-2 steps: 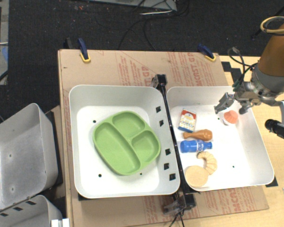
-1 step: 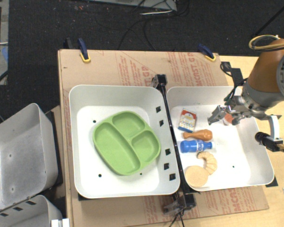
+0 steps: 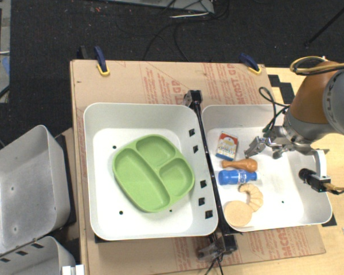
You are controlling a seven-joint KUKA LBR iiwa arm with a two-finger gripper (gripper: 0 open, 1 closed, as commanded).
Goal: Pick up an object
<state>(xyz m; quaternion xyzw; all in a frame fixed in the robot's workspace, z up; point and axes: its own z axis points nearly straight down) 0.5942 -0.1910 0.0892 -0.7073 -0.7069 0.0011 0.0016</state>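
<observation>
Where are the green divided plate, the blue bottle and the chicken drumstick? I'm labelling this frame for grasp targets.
green divided plate (image 3: 153, 172): camera view, on the ridge where its three compartments meet.
blue bottle (image 3: 234, 177): camera view, on the middle of its body.
chicken drumstick (image 3: 241, 165): camera view, on its thick meaty end.

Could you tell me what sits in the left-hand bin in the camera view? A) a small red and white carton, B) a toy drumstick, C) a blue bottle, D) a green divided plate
D: the green divided plate lies alone in the left bin, while the blue bottle, drumstick and carton all lie in the right bin.
</observation>
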